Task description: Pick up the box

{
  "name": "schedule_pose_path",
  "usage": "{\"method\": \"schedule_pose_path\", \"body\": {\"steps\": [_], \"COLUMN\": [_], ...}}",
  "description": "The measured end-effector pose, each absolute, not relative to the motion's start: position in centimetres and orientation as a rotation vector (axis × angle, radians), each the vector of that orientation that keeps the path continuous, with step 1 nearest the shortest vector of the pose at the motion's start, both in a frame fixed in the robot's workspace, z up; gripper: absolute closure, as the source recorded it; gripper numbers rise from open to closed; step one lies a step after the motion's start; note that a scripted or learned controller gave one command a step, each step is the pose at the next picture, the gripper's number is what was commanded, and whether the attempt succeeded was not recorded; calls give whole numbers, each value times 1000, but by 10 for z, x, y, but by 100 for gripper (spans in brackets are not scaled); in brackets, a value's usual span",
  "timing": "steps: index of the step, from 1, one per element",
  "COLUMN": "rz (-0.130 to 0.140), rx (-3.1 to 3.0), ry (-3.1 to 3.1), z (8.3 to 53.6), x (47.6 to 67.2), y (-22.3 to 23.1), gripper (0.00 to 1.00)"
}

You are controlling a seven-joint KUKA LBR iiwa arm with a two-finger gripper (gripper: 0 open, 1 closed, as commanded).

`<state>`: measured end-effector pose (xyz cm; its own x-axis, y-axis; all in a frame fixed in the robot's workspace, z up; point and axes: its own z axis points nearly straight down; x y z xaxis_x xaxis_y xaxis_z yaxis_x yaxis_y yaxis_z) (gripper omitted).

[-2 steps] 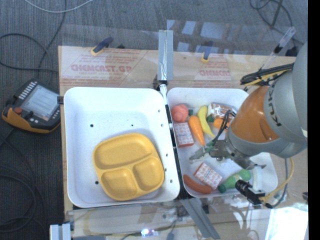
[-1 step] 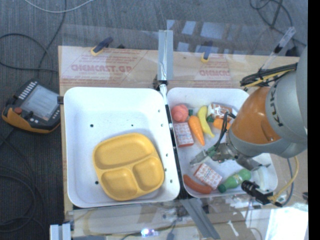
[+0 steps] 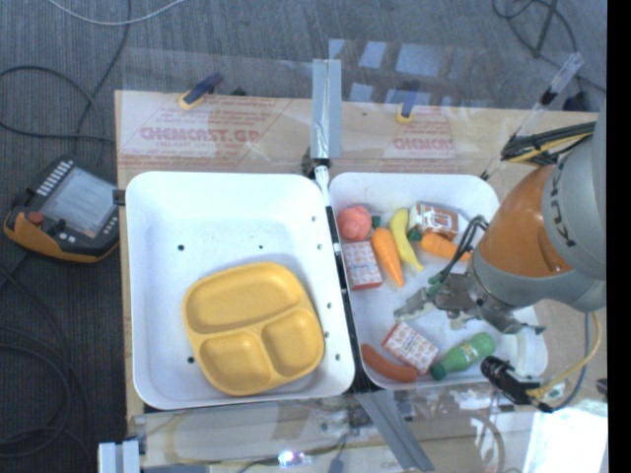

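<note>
Three small boxes lie in the right bin point(image 3: 463, 187). A pink box point(image 3: 362, 264) lies by the bin's left wall, a red-and-white box point(image 3: 409, 345) near the front, and a brown box point(image 3: 437, 220) at the back. My gripper point(image 3: 416, 300) hangs over the middle of the right bin, just above and behind the red-and-white box. It is open, with only bare bin floor between its fingers. The arm's orange band point(image 3: 523, 230) sits to the right of the gripper.
Toy food surrounds the boxes: a tomato point(image 3: 356, 222), a carrot point(image 3: 387, 255), a banana point(image 3: 405, 238), a red sausage point(image 3: 388, 364) and a green bottle point(image 3: 463, 354). The left bin point(image 3: 158, 215) holds a yellow divided plate point(image 3: 253, 325). A teach pendant point(image 3: 64, 210) lies left of the bench.
</note>
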<state>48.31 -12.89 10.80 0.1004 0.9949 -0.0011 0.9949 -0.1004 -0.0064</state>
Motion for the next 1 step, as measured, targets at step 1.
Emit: {"method": "schedule_pose_path", "body": {"steps": [1], "rz": [2], "rx": [-2239], "ry": [-2223], "z": [89], "x": [486], "y": [-103], "gripper": [0]}}
